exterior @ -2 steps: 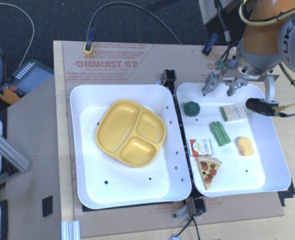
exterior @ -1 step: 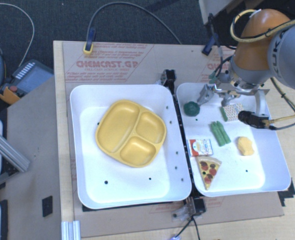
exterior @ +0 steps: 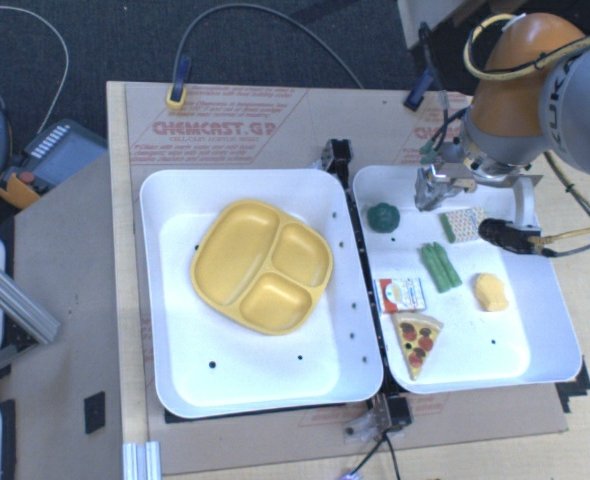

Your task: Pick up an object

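We are hovering our gripper [exterior: 431,194] over the right bin's [exterior: 550,353] far end, near the green ball [exterior: 382,217] and checkered block [exterior: 462,225]; whether it is open or holding anything, we cannot tell. A yellow plate [exterior: 262,265] is lying in the left bin [exterior: 165,268].

The grey arm [exterior: 545,78] comes in from the right, bent down at the orange wrist band, hand [exterior: 430,190] pointing straight down, nothing visibly gripped.
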`<state>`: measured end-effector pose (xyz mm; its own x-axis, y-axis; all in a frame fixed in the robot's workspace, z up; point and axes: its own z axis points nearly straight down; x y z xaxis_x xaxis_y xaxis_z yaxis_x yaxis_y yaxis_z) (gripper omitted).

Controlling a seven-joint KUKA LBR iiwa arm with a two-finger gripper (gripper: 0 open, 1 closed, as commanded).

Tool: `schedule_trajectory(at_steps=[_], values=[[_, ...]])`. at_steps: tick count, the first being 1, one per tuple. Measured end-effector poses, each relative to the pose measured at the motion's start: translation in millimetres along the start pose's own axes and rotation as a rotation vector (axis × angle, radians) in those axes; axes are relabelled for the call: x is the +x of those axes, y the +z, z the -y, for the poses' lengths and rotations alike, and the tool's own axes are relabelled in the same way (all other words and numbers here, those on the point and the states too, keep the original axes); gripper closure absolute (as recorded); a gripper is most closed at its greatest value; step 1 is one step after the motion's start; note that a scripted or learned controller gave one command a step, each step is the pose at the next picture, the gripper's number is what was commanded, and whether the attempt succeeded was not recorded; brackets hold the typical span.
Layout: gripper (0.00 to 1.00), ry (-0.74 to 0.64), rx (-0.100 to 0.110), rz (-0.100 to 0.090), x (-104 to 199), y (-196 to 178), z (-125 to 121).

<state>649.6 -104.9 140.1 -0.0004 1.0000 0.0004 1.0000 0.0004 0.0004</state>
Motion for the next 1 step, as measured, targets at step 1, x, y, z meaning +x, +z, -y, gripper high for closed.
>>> schedule_trajectory(at_steps=[1], values=[[1.0, 0.0, 0.0, 0.0, 1.6, -51.6, -9.0]])
